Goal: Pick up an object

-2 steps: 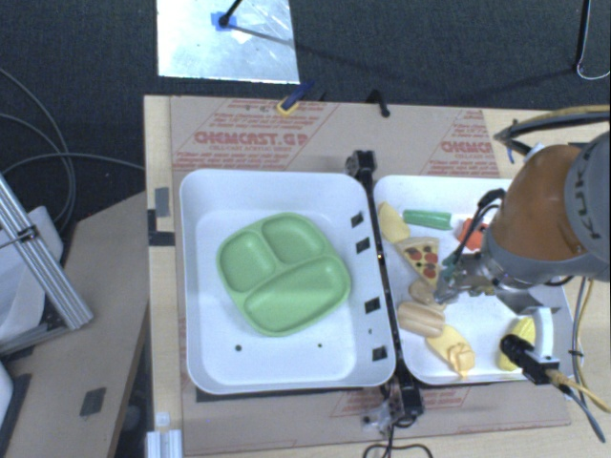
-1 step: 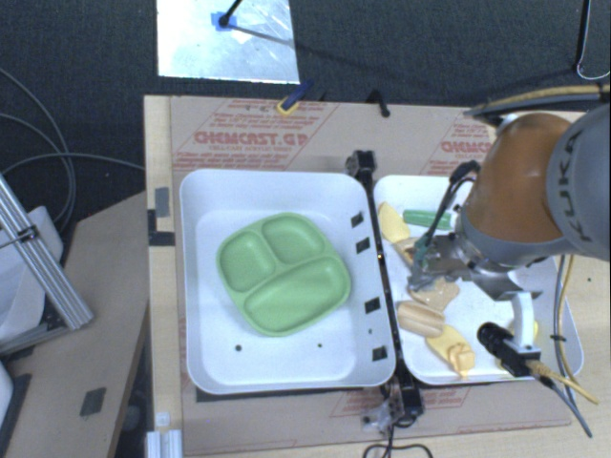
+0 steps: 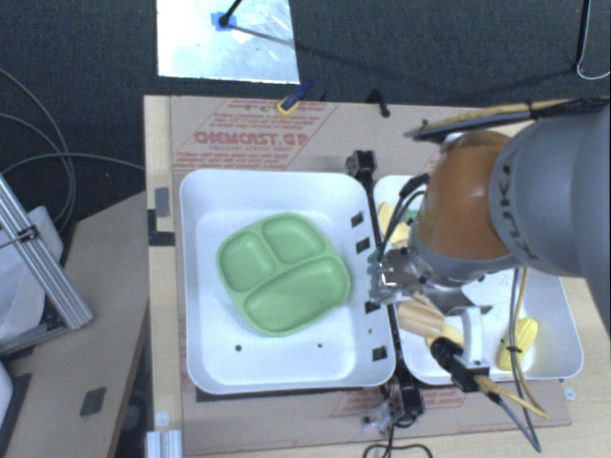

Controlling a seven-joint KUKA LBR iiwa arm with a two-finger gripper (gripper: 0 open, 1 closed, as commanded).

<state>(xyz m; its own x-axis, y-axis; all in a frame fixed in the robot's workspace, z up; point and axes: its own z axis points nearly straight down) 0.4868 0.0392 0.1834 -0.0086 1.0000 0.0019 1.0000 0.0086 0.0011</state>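
Approach is the step in hand, as I judge it; I cannot vouch that anything has been lifted. My arm point(image 3: 549, 194) reaches over the right bin point(image 3: 558, 351) and covers most of it. My gripper point(image 3: 389, 280) sits low by that bin's left wall, just beside the seam where the two bins meet. I cannot tell how far open the gripper is, or whether it has hold of anything, because my own wrist hides it from above.

The task names no particular thing, so I count what lies within reach. A tan rounded thing point(image 3: 418, 317) lies in the right bin just beside the gripper, toward the near edge, and it looks the likeliest target. A small yellow thing point(image 3: 524, 333) lies further right in the same bin, well apart from the gripper. A green divided plate point(image 3: 284, 273) lies flat in the middle of the left bin point(image 3: 220, 203), across the seam from me.

The next move calls for a clean close on the tan thing and then a straight lift clear of the wall. So near the seam, I judge the risk to be a catch on the bin's edge or a nudge that sends the piece aside. The plate, being broad and flat, would be a poor choice, since it offers only a thin rim to pinch.
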